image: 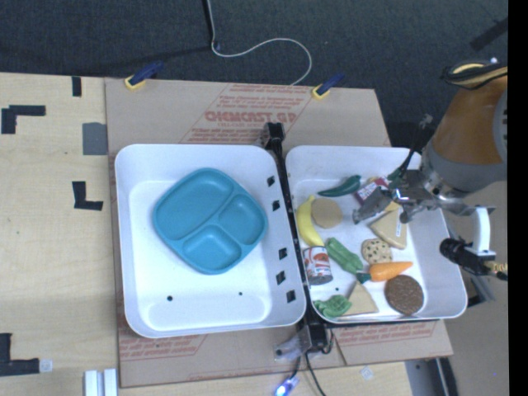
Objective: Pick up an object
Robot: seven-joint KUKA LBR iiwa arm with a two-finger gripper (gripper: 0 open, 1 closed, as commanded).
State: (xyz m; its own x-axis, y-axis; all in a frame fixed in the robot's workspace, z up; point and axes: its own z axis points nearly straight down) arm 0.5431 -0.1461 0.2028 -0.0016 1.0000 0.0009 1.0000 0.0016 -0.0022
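I see the pincer low in the right bin, above the cheese wedge; spread or pressed together, I cannot tell. Banana lies left, carrot below the wedge.

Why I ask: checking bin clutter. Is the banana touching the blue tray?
Apart. The camera view shows the banana in the right bin, the blue tray in the left bin.

A robotics lab, set up for testing: two white bins sit on a cardboard sheet clamped to a plywood desk with black tape marks, a cable trails over dark carpet, and toy food fills one bin.
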